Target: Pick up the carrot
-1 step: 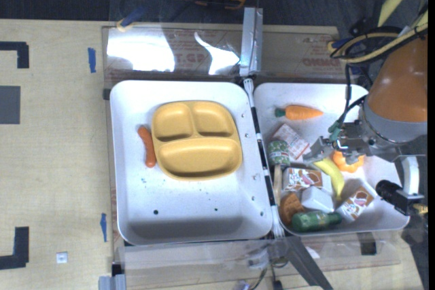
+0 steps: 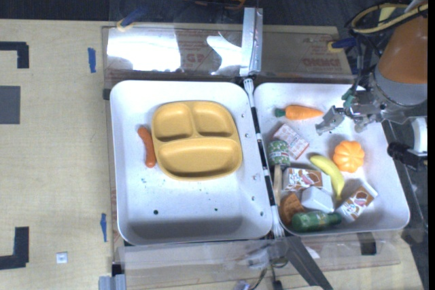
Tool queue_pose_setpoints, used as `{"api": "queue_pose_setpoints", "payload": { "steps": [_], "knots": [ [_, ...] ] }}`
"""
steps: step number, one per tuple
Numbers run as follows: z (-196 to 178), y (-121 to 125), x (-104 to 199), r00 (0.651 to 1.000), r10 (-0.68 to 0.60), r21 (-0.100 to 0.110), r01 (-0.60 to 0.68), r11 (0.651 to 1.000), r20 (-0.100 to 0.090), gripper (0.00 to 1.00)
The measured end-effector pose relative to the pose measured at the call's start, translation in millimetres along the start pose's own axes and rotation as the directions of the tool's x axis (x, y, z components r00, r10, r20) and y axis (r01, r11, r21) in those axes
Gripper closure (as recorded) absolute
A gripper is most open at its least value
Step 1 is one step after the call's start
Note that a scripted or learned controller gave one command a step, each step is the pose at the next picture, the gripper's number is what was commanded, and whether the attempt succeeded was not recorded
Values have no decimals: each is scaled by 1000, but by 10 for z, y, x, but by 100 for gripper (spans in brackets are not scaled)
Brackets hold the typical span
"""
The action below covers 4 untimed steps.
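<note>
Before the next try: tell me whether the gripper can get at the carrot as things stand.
Probably yes: the carrot lies apart from the other items in the right bin, nothing atop it, and the gripper hovers just beside it.

The grey KUKA arm point(image 2: 408, 88) carries a broad, rounded orange band point(image 2: 406, 54) above its wrist, glossy under the light. Below the band sits a pale grey collar, then a cluttered silver-grey metal gripper point(image 2: 331, 120) with dark fittings. Black and yellow cables point(image 2: 380, 10) loop behind the band, and a bit of blue shows near them.
</note>
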<state>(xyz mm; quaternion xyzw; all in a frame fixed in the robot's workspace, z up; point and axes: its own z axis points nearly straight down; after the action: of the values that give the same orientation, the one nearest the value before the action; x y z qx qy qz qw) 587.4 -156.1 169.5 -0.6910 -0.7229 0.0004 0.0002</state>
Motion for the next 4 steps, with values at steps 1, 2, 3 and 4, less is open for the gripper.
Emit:
{"api": "queue_pose_setpoints", "payload": {
  "steps": [1,2,3,4],
  "knots": [
    [-88,14,-2,1000,0,-2,0,1000,1,100],
    [-87,14,-2,1000,0,-2,0,1000,1,0],
    [365,808,112,996,-87,-2,87,996,1,0],
    [850,825,507,994,-112,0,112,994,0,0]
  ]
}}
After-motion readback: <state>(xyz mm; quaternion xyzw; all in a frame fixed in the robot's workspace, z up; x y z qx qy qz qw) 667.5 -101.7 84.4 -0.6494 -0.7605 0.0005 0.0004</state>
